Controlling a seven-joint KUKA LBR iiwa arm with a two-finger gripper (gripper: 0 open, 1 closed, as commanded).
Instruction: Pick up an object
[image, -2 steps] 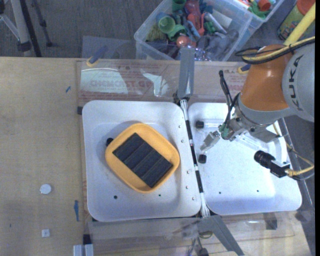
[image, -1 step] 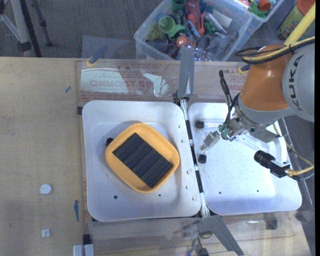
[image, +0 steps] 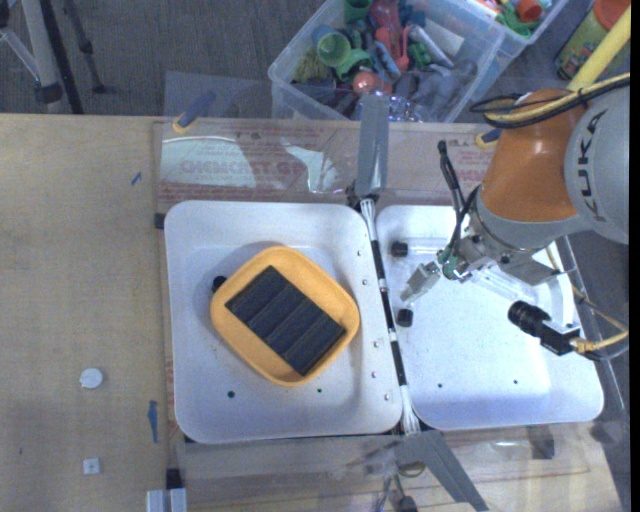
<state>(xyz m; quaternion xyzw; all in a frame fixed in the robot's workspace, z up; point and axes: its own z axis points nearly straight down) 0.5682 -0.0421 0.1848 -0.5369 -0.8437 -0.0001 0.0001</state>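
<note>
Claw (image: 420, 283) is hanging over the upper left part of the right bin (image: 500, 385), pointing left toward the divider between the bins. Can't tell whether it is spread or pressed together, it's too small and blurred; nothing is showing between its tips. Grey arm with orange band (image: 530, 165) is reaching in from the right, above the claw, with black cables looping around the wrist. A black cylindrical piece (image: 530, 318) with a yellow cable is sticking out just below the wrist, over the right bin.

Two small dark objects are sitting in the right bin near its left wall: one (image: 399, 247) up and left of the claw, one (image: 404, 317) just below it. Neither is touching the claw.

The left bin (image: 200, 390) is holding a yellow rounded-square object (image: 330, 290) with a dark ribbed panel (image: 285, 318) on top, lying flat and turned diagonally, well apart from the claw. A small black thing (image: 218, 284) is peeking out from under its upper left edge.

Both bins are resting on the desk (image: 70, 250). A small white disc (image: 91, 378) is lying on the desk left of the bins. Behind the bins, a clear tub (image: 300, 75) of mixed colourful toys is sitting.
</note>
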